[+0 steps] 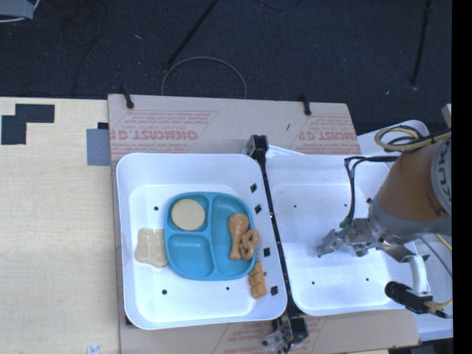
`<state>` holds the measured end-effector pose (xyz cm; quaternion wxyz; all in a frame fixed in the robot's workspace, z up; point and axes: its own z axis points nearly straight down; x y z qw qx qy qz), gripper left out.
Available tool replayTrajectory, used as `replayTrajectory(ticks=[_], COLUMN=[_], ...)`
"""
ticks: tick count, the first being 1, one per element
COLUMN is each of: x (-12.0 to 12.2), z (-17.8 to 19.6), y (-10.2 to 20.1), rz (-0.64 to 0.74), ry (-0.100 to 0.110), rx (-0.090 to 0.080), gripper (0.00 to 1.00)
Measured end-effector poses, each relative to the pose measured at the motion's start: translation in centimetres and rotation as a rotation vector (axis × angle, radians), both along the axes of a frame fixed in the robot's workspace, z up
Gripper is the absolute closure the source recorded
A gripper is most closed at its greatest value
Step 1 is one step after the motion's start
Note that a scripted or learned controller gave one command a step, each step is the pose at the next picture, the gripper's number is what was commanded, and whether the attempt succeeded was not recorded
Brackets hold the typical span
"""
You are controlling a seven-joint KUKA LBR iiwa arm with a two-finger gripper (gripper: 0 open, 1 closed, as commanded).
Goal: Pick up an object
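In the left bin (140, 190) lies a blue divided tray (198, 260). A round tan cookie (187, 214) sits in its top-left compartment and a brown pretzel-shaped piece (241, 235) in its right compartment. A pale biscuit (152, 248) lies on the bin floor left of the tray. A small brown block (257, 279) rests by the tray's lower right corner. My gripper (329, 243) hangs low over the right bin (310, 198), pointing left, with nothing visible between its fingers.
A black divider (270, 231) runs between the two bins. Cardboard (221, 127) lies under and behind them. The wooden bench top (51, 234) stretches to the left. Cables (398, 135) loop at the right above the arm.
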<state>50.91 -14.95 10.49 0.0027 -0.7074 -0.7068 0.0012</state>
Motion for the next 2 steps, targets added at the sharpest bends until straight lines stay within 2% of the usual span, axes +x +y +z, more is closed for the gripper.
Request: replayTrajectory(ticks=[1, 2], x=[0.0, -0.2], z=[1.2, 7.4], y=[-0.1, -0.3], rz=[-0.006, 0.002], ry=[0.000, -0.006], rx=[0.000, -0.002], gripper=[1.00, 1.00])
